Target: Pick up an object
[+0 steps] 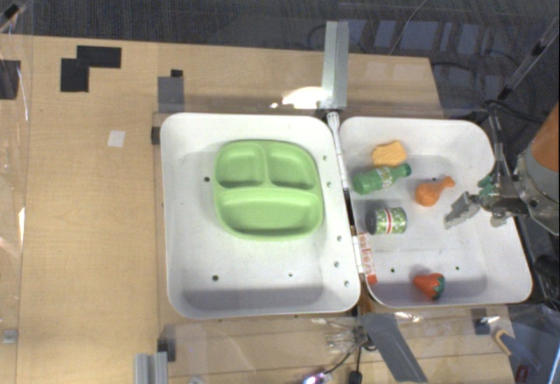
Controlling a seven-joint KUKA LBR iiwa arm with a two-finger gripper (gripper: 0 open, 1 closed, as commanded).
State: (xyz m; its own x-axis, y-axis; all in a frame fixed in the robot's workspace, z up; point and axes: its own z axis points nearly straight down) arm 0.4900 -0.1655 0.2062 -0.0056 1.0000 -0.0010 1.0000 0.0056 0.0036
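Note:
The right bin [490, 142] holds several small items. A yellow-orange chunk [388, 152] lies at the back, with a green bottle [381, 178] on its side just in front of it. An orange carrot-like piece [431, 192] sits mid-bin, a green can [386, 220] lies near the left wall, and a red-and-green fruit [429, 285] rests at the front. My gripper [479, 214] hangs over the bin's right side, to the right of the carrot-like piece and apart from it. It is open, with nothing between its fingers.
The left bin [188, 286] holds a green divided plate [267, 188]. A metal post [336, 67] stands behind the seam between the bins. Bare white floor lies in the right bin under and in front of the gripper.

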